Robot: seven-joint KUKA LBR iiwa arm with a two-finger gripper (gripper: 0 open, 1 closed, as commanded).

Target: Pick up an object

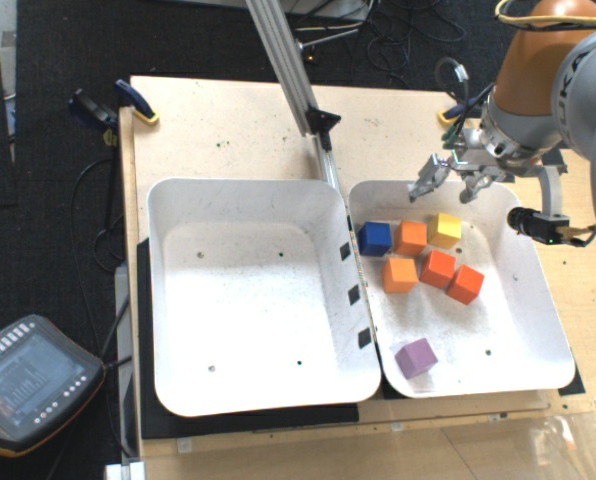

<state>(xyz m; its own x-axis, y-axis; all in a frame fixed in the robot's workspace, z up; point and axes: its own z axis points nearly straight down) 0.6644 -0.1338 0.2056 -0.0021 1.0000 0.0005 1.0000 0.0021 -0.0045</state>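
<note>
Gripper open, holding nothing, over right bin far edge. Cubes clustered just below; purple cube alone near front edge. Left bin alongside.

A robotics lab or test cell, seen from above. A pale wooden surface carries two shallow white bins side by side, and small coloured cubes lie in the right one. A grey and orange industrial robot arm reaches in from the right. A handheld control pendant with a screen lies at the lower left. Loose cables run over the dark floor, an aluminium rail slants across the surface, and clamps grip its far left corner.
</note>
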